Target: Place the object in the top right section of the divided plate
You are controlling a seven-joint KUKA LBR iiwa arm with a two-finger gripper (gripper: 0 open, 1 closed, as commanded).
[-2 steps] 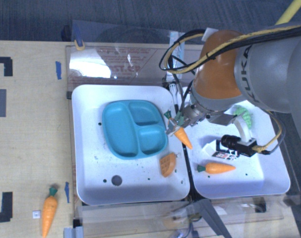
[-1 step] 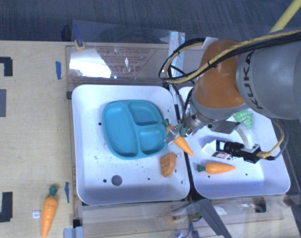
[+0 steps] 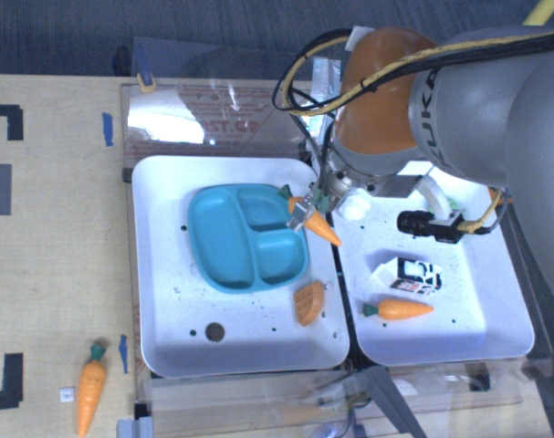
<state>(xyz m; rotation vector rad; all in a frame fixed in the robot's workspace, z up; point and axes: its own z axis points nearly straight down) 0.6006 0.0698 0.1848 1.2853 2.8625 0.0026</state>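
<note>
The blue divided plate (image 3: pixel 245 235) lies in the left white bin (image 3: pixel 158 272). My gripper (image 3: pixel 308 210) hangs over the plate's right edge, beside its upper right section. It is shut on a small orange toy carrot (image 3: pixel 322 229). The carrot's green top points toward the plate and its tip slants down to the right, over the rim between the two bins. The grey arm with its orange band (image 3: pixel 377 99) comes in from the upper right and hides the back of the right bin.
A brown bread-like piece (image 3: pixel 308 302) lies in the left bin below the plate, with a dark round spot (image 3: pixel 214 332) near the front. The right bin (image 3: pixel 496 327) holds another carrot (image 3: pixel 400 310), a black-and-white item (image 3: pixel 413 276) and a white lump (image 3: pixel 354 206). A third carrot (image 3: pixel 91 386) lies on the bench.
</note>
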